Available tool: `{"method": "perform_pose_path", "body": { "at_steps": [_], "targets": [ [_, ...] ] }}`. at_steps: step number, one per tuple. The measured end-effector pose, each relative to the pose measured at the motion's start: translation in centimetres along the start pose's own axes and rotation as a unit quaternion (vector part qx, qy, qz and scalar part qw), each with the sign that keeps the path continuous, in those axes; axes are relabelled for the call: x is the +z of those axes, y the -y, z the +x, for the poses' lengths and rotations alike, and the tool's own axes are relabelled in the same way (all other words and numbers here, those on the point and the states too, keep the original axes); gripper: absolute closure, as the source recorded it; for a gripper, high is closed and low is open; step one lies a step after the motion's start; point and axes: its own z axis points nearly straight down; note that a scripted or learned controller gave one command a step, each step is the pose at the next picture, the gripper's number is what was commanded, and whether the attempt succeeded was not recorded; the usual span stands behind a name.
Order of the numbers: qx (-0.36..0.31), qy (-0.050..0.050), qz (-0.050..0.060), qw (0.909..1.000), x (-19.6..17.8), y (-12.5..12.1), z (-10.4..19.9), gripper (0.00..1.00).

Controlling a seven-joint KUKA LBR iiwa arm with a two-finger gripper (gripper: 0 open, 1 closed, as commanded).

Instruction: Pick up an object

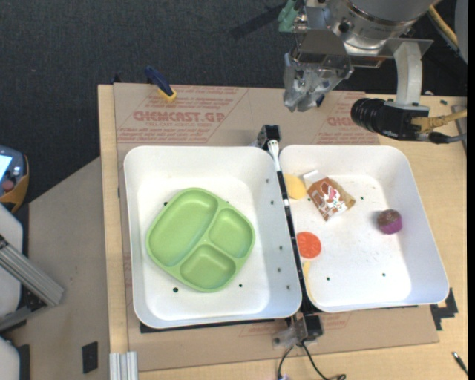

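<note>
The right bin (415, 223) has four small things in it. A brown and white snack packet (329, 197) lies near the back of this bin, tilted a little. Just beside it, to its left, is a small yellow thing (296, 187) that sits close to the wall between the two bins. Nearer the front, by that same wall, lies a flat orange round thing (308, 245). A small purple ball-like thing (390, 221) sits by itself toward the right side of the bin, apart from the others. The four things do not touch each other, except that the yellow one and the packet are so close that it is hard to tell.

The left bin (141, 223) holds a green plate (200, 239) with three sections. The plate lies flat in the middle of its bin.

The gripper (306, 98) hangs high above the bench, past the back edge of the bins, over the brown cardboard (193, 111). It is well apart from all the things in the bins. Nothing is seen between its fingers, but how wide they stand cannot be told, since they look blurry and dark from here.

The grey arm (371, 22) comes in from the top right. A blue and yellow clamp (160, 83) sits at the back left of the cardboard. A black clip (269, 136) sits where the two bins meet at the back.
</note>
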Motion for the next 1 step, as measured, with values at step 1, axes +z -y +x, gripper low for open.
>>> {"method": "perform_pose_path", "body": {
  "at_steps": [1],
  "targets": [
    [0.002, 0.000, -0.006, 1.0000, -3.73, -3.55, -7.12, 1.00]
  ]
}}
